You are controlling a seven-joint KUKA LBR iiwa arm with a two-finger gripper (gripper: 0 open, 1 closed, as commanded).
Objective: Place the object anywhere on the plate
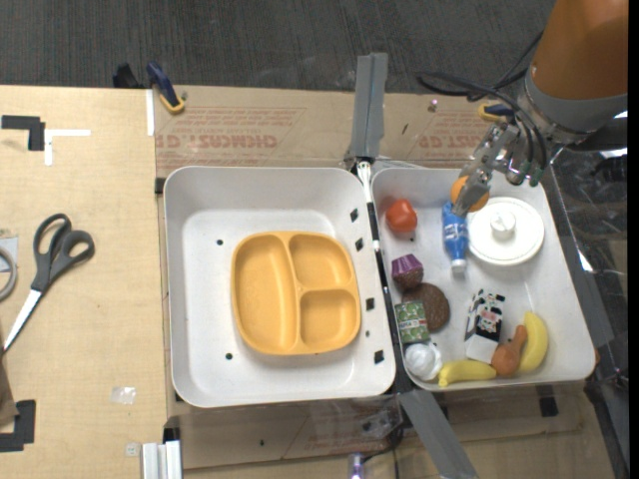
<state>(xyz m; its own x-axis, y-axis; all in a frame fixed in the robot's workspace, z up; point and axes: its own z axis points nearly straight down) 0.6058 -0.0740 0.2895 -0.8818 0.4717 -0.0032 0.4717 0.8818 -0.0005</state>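
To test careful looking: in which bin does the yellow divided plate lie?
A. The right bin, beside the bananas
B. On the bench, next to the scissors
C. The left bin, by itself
C: the yellow divided plate lies alone in the left bin.

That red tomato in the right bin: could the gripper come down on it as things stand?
Probably yes. The tomato sits apart from its neighbours near the bin's left wall, nothing lies over it, and the gripper hangs above the same bin.

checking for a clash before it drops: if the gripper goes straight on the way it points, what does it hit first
Probably the orange piece right at the tips of the gripper, with the blue bottle just beyond it. Height above them is unclear from this slanted view.
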